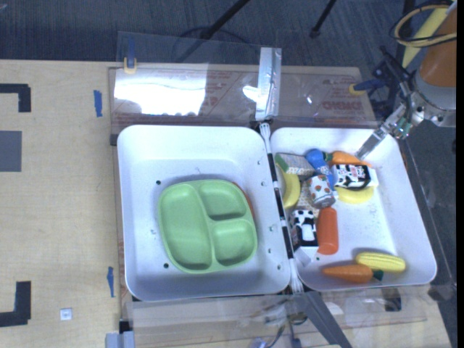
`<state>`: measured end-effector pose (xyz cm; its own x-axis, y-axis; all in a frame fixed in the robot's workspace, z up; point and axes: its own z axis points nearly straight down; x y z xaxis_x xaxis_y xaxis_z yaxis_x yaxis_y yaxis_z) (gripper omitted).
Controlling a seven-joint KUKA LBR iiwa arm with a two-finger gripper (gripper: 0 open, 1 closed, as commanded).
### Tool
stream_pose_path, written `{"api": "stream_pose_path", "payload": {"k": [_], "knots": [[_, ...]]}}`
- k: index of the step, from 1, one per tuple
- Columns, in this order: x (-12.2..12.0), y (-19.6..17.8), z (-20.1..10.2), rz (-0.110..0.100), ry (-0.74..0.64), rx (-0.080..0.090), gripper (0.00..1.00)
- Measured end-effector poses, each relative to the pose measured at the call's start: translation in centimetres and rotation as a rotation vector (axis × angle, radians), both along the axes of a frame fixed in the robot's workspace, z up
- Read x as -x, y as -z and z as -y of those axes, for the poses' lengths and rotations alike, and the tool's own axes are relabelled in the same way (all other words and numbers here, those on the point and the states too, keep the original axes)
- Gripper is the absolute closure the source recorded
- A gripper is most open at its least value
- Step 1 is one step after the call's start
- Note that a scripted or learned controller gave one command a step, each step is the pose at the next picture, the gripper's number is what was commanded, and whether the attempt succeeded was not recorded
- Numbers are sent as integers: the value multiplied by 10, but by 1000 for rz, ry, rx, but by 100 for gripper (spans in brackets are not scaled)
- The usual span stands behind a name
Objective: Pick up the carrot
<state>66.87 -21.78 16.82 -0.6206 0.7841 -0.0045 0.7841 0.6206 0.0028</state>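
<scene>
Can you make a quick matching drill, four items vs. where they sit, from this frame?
Things:
1. green divided plate
2. carrot
3. corn cob
4. gripper

Places:
A. near the front edge of the right bin, left of the yellow item
B. at the far right corner of the right bin, above the toys
C. left bin, in the middle
D. near the front right of the right bin, touching the carrot's leafy end

Pairs: 1-C, 2-A, 3-D, 4-B
</scene>
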Motion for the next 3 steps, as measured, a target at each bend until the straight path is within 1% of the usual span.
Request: {"api": "stream_pose_path", "payload": {"k": [1, 2, 3], "knots": [[2, -17, 0, 3, -229, 2, 0], [50, 34, 3, -2, -76, -2, 0], [50, 34, 4, -2, -76, -2, 0]]}}
